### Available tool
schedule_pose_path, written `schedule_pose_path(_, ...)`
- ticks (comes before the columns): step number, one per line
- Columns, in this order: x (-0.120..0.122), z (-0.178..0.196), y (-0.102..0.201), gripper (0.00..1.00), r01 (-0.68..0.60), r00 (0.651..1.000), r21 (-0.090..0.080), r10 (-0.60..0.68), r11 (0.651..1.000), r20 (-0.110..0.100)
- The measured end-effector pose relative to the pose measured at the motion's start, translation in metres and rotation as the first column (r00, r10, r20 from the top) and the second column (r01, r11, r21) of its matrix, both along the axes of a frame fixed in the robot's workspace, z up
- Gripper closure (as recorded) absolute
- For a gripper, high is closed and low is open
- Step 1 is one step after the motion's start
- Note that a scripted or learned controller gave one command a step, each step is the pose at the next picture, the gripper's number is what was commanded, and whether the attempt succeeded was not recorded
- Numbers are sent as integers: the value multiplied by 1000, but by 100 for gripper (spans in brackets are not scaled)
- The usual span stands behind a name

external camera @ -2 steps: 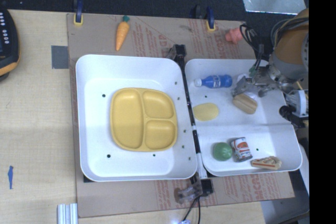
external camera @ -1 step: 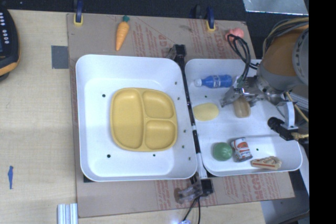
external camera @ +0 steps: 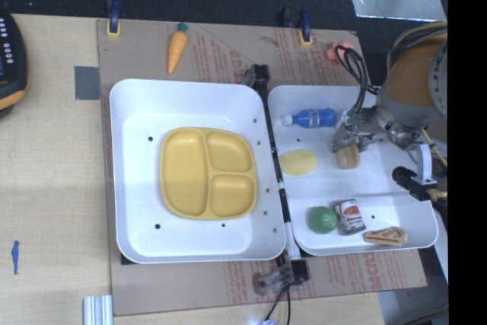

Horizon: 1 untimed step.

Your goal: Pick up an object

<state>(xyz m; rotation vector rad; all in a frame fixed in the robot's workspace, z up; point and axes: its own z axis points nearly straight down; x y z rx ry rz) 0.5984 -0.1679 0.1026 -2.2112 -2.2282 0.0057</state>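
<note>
My gripper (external camera: 348, 142) hangs low over the right bin (external camera: 396, 198), in its upper middle part. A small tan block (external camera: 348, 157) sits directly under the gripper's tip, touching or nearly touching it. Also in the right bin lie a blue bottle (external camera: 310, 118) on its side, a pale yellow oval piece (external camera: 298, 162), a green ball (external camera: 322, 220), a small red and white can (external camera: 350, 216) and a tan wedge-shaped piece (external camera: 386, 237).
The left bin (external camera: 137, 224) holds a yellow divided plate (external camera: 208, 171). An orange toy carrot (external camera: 176, 48) lies on the board behind the left bin. Clamps sit between the bins, and cables loop behind the right bin near the arm.
</note>
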Motion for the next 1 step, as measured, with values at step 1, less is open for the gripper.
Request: schedule_pose_path(1, 40, 70, 75, 100, -4, 1000, 2, 4, 1000, 11)
